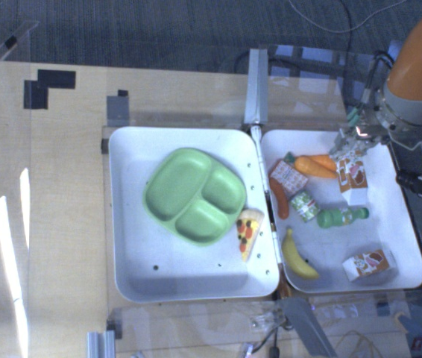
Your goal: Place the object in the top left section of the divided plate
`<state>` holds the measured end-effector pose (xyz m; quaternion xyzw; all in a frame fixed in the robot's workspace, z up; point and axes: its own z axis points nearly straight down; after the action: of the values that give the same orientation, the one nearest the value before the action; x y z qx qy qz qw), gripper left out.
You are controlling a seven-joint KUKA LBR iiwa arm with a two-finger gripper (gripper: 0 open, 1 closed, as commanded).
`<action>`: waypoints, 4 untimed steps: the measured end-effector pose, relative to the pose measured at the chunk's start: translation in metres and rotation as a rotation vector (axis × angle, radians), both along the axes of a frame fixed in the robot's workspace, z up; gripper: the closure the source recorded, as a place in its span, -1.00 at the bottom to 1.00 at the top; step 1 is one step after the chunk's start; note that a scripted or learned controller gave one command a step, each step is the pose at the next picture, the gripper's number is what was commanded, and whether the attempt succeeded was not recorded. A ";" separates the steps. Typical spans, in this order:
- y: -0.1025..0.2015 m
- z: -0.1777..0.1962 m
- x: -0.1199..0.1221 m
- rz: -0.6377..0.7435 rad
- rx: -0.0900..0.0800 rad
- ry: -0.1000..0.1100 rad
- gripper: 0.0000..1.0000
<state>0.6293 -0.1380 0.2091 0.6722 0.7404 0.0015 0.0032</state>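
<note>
plate (pixel 194 195), green and divided into three sections, lies flat in the middle of the left bin (pixel 125 259); all of its sections are bare. both white bins sit side by side on the pale wooden table (pixel 47 215).

nearest the camera, in the right bin (pixel 414 263), a small carton (pixel 369 264) lies on its side by the front right corner, and a banana (pixel 298 256) lies by the front left wall. in the left bin a pizza slice (pixel 249 233) lies against the right wall, just beside the plate's near right edge.

farther back in the right bin, a green bottle (pixel 341 216) lies on its side near the middle, with a small green and white packet (pixel 304 206) just to its left. a red sausage (pixel 279 198) lies along the left wall, touching a red and white packet (pixel 288 176). behind these lies a carrot (pixel 314 165), and beside it a second carton (pixel 352 179), tilted.

farthest back, the gripper (pixel 356 136) hangs over the far right part of the right bin, just above the second carton; whether the jaws are released or clenched cannot be told.
</note>
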 end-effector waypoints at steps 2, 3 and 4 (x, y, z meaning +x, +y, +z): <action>0.085 -0.023 -0.055 0.126 0.002 0.001 1.00; 0.173 -0.023 -0.042 0.254 0.002 0.000 1.00; 0.191 0.099 0.007 0.145 0.002 -0.001 1.00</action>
<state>0.6368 0.0531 0.3086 0.6168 0.7871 0.0026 0.0029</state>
